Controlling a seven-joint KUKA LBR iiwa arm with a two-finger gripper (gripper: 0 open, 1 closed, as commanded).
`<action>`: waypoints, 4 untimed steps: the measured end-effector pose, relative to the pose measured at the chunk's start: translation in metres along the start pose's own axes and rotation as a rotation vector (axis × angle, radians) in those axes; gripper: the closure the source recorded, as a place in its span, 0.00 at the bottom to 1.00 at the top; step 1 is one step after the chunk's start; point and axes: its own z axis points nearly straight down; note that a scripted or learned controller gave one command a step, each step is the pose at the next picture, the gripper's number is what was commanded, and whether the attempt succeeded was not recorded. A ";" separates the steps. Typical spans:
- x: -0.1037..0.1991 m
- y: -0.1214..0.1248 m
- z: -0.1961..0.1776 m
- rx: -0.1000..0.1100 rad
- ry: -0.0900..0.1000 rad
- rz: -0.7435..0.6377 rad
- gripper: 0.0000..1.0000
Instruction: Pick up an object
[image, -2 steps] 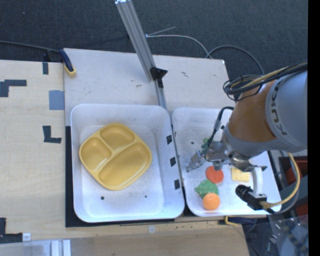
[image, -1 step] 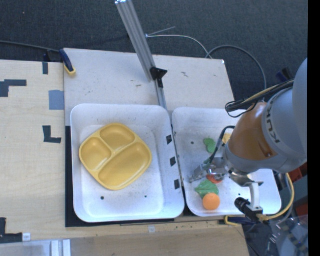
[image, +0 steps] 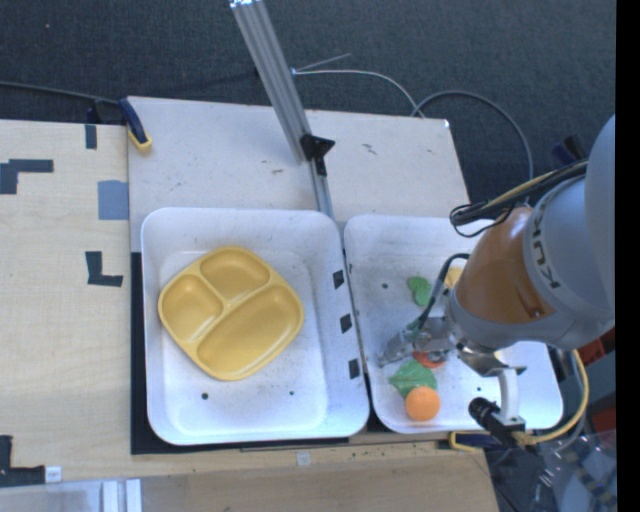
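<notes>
My gripper (image: 412, 346) is low inside the right bin (image: 370, 250), near its middle, with the grey and orange arm (image: 520, 280) reaching in from the right. A small red object (image: 431, 357) lies right under the gripper and is partly hidden by it. Just below sits a green leafy piece (image: 411, 378), and an orange ball (image: 423, 402) rests near the bin's front wall. Another small green piece (image: 419, 290) lies further back. A bit of yellow (image: 454, 272) peeks out beside the arm.
The left bin (image: 160, 300) holds a yellow divided plate (image: 232, 312). A slanted metal pole (image: 280, 80) crosses the bench behind the bins. Cables (image: 470, 105) loop at the back right. A wooden surface (image: 50, 250) lies to the left.
</notes>
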 end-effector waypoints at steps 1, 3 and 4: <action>0.030 0.000 -0.102 0.002 0.004 -0.004 0.00; 0.063 0.041 -0.112 0.018 0.005 -0.002 0.00; 0.062 0.091 -0.138 0.004 0.003 -0.002 0.00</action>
